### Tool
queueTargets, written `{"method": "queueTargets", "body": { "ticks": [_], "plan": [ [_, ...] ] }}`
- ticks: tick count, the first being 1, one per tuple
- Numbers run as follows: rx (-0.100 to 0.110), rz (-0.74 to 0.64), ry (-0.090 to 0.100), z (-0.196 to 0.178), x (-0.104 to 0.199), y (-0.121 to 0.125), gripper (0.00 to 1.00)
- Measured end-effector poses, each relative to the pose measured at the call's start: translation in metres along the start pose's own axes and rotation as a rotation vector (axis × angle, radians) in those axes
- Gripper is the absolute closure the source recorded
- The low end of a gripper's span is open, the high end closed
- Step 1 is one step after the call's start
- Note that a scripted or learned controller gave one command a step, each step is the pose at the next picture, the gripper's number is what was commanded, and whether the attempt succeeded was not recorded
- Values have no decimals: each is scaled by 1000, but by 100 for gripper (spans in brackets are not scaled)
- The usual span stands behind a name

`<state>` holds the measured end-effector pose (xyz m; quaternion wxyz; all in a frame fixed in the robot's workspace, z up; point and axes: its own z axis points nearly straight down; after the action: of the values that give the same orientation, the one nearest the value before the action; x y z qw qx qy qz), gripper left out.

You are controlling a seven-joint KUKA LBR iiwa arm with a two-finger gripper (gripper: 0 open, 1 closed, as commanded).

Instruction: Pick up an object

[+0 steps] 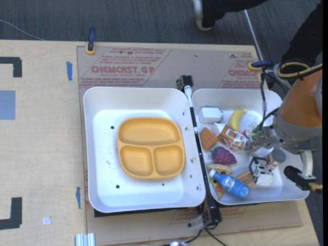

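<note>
The right bin (241, 94) holds several small items. A white block (210, 114) and a yellow banana (236, 119) lie at its far side. Nearer are a tan waffle-like piece (207, 137), a printed snack box (231, 138), purple grapes (223, 155) and a blue bottle (231, 185). My gripper (263, 169) hangs low over the right half of this bin, just right of the grapes and the snack box. The grey and orange arm (302, 111) hides the bin's right side.
The left bin (97, 137) holds a yellow three-compartment plate (151, 147). A black bracket (185, 82) and a divider run between the two bins. Both bins rest on a cardboard sheet (128, 65) on the wooden bench.
</note>
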<state>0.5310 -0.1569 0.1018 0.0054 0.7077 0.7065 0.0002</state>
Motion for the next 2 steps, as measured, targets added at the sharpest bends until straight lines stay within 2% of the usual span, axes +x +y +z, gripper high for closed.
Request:
{"method": "queueTargets", "body": {
  "ticks": [1,2],
  "plan": [
    [6,-3,8,-84,79,-20,100],
    [7,-2,8,-84,79,-20,0]
  ]
}}
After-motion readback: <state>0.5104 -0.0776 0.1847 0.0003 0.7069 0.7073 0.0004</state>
